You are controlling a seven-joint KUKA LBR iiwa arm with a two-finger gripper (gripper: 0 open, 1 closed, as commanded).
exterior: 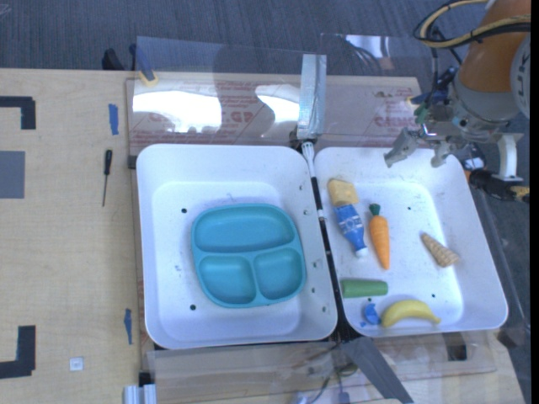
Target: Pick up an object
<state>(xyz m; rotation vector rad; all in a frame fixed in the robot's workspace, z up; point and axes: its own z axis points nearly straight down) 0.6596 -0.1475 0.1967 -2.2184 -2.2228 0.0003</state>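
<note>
Gripper (418,151) hangs spread and empty over the right bin's (480,251) far edge, probably lining up on the carrot (380,237).

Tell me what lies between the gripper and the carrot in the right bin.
Nothing visible. The gripper hangs open over the right bin's far edge, and bare white floor runs from there to the carrot. The tube lies beside the carrot, on the side away from the gripper.

carrot (380,238), banana (409,313), cone (440,249), right bin (480,251)
</note>
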